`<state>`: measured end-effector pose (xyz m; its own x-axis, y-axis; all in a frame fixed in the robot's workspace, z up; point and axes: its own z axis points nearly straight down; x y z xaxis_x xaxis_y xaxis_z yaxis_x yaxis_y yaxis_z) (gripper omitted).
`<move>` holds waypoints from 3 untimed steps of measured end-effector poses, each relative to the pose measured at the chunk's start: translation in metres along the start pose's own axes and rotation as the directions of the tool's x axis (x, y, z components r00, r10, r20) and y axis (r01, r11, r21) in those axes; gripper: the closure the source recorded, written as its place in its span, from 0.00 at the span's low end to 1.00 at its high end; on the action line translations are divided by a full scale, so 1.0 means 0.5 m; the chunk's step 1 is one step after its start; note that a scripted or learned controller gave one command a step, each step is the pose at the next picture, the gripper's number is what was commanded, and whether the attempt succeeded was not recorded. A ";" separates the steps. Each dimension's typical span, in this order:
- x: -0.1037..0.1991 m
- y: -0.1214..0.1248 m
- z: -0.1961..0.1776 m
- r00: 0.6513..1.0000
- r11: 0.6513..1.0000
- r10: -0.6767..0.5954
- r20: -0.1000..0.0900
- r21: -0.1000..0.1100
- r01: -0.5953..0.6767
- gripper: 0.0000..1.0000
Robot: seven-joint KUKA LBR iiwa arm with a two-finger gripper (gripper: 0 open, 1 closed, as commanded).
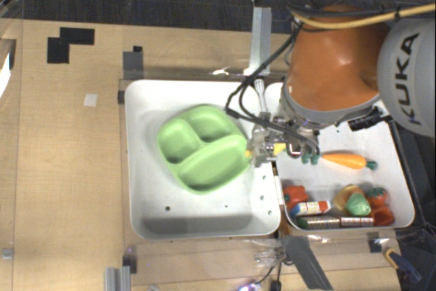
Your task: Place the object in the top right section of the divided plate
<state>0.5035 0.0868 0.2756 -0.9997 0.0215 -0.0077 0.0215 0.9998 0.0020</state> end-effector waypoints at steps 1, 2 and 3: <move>0.000 0.000 0.001 1.000 1.000 0.000 0.000 0.000 0.000 0.00; -0.063 0.124 0.050 1.000 1.000 -0.010 -0.001 -0.001 0.010 0.00; -0.188 0.140 0.115 0.934 0.934 -0.357 0.001 -0.002 0.357 0.00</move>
<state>0.5995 0.1550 0.2190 -0.9415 -0.3368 -0.0090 -0.3368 0.9416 0.0011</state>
